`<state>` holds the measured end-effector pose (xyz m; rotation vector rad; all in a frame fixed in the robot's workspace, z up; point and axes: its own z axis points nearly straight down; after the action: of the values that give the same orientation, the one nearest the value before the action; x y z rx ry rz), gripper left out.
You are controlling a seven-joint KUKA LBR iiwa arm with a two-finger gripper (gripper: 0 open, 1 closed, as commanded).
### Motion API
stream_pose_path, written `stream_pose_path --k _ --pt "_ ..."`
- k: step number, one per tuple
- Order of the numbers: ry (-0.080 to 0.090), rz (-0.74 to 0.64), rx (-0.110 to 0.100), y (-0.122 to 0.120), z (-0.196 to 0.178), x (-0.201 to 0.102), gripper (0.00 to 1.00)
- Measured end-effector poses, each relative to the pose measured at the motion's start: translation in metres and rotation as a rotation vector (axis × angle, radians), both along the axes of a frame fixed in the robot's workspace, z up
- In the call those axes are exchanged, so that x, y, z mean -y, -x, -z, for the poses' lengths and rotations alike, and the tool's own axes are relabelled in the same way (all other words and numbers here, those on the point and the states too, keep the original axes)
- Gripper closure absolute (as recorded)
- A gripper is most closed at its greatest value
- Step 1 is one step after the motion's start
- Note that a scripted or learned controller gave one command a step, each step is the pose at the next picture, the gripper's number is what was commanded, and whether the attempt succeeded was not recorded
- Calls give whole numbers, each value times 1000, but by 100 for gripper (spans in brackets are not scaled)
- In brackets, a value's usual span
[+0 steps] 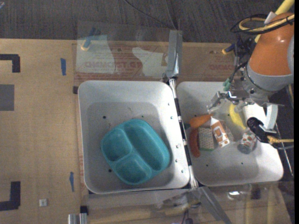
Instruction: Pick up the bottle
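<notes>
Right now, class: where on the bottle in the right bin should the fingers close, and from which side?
Probably across the bottle's middle, coming straight down: it seems to lie tilted by the bin's right wall, with the banana close behind.

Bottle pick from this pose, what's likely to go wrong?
1. The pincer hangs over the back of the right bin, while what looks like the bottle lies nearer the front right, so a straight descent would probably miss it.
2. The banana, carrot and small packets crowd beside it; a grab may catch the wrong thing.
3. The bottle lies close to a black part of the arm, which may knock it away.
</notes>
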<state>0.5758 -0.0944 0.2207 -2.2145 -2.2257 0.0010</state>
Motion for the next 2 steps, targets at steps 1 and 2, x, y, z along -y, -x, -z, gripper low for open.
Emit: stream_pose_path --k 1,2 --pt "-1 -859 3 7 16 -59 0" --pt "-1 -235 -1 22 36 -98 0"
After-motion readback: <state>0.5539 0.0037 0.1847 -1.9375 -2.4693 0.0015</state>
